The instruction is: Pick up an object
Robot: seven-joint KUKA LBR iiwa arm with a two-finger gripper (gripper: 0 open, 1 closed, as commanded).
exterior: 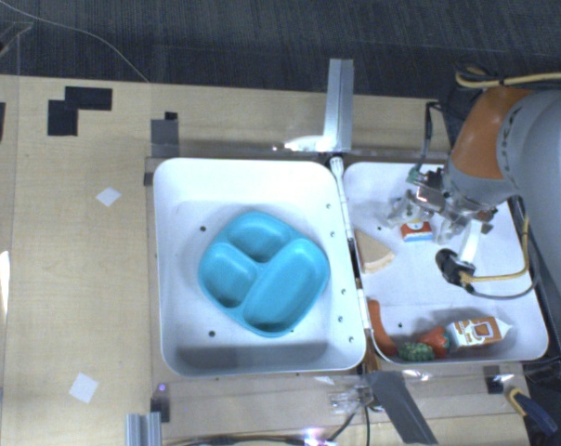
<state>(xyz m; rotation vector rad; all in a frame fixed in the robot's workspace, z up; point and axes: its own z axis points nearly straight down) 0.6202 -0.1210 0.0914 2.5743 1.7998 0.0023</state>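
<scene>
From the overhead camera, the grey arm's two-finger gripper (429, 214) hangs low over the right-hand shallow white bin (531, 337), right at a small red-and-white carton (416, 231), though whether it has hold of anything is impossible to tell, so the pick looks unfinished. A tan wedge-shaped piece (374, 252) lies just beside, the blue three-compartment plastic tray (264, 273) waits in the left bin, and lifting remains.
</scene>
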